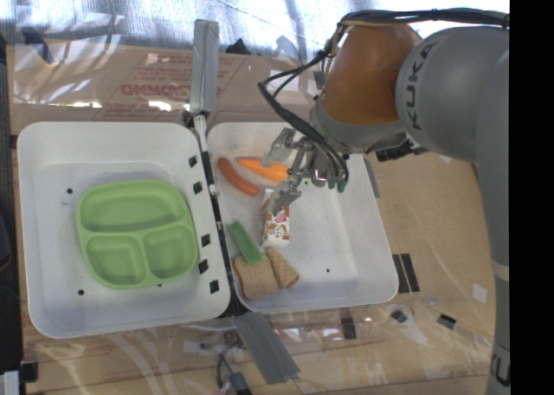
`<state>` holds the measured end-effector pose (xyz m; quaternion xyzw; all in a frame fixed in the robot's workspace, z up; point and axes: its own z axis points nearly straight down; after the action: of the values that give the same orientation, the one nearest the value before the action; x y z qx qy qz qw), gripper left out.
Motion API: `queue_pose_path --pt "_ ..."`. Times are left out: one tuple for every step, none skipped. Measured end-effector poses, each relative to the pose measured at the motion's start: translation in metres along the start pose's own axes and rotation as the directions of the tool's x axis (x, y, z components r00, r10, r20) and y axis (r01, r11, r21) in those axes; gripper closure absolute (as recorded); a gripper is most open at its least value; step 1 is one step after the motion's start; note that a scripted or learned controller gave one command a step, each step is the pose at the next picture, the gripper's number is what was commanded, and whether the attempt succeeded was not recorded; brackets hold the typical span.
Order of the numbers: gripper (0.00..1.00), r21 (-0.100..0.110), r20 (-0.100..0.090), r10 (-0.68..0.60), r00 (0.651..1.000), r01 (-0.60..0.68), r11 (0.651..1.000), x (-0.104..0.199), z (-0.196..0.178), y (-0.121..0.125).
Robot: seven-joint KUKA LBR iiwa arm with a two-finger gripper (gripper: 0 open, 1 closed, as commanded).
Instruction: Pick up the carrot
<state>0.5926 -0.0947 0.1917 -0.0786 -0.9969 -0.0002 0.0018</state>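
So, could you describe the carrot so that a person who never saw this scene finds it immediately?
Look in the right white bin, in its far part near the gripper. The carrot is the bright orange tapered piece lying there. The sausage beside it is redder and rounded at both ends, while the carrot narrows to a point.

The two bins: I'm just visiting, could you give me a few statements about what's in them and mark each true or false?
1. The green tray sits in the left bin. True.
2. The carrot lies in the left bin. False: it is in the right bin, by the gripper.
3. A sausage lies beside the carrot. True.
4. The green tray holds food. False: its compartments are bare.
5. The carton lies in the right bin. True.
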Motion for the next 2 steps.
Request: queue_pose_path --pt "0.00 0.000 0.001 -0.296 0.955 0.296 0.955 -0.059 0.102 -0.006" --pt "1.00 0.003 0.010 -0.302 0.953 0.302 0.953 -0.062 0.087 -0.003"
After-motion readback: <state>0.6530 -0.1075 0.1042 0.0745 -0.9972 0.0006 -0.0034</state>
